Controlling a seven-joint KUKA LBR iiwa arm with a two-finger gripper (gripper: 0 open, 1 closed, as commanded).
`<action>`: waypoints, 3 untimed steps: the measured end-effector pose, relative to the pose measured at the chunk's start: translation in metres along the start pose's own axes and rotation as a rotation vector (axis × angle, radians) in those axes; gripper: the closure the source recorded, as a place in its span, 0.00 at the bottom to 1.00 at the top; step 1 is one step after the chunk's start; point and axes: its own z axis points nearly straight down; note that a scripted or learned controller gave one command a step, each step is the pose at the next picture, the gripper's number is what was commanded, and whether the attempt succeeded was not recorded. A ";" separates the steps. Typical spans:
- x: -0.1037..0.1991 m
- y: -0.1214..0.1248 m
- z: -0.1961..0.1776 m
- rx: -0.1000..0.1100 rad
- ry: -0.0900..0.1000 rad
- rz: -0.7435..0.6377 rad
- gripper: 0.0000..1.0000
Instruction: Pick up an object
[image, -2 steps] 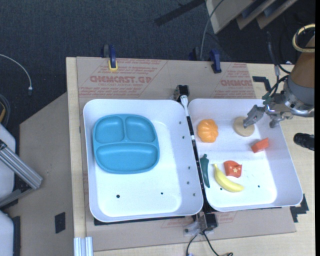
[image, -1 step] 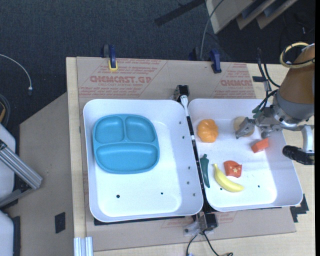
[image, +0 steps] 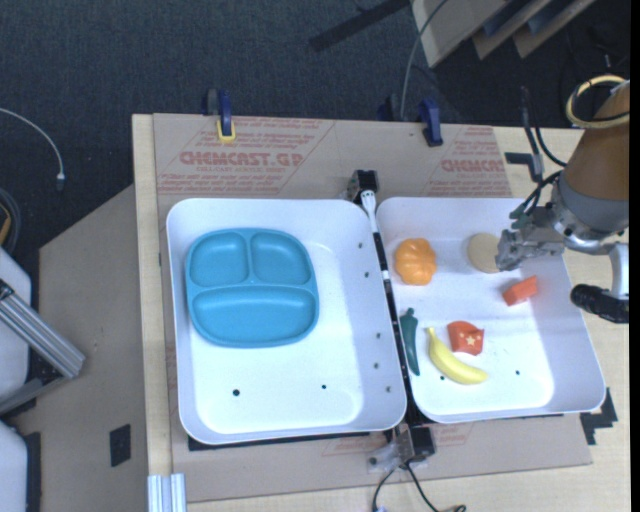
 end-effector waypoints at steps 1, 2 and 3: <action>-0.002 0.007 -0.045 -0.005 -0.001 -0.001 1.00; -0.002 0.010 -0.110 -0.006 -0.002 -0.001 1.00; -0.002 0.011 -0.120 -0.002 -0.001 0.000 1.00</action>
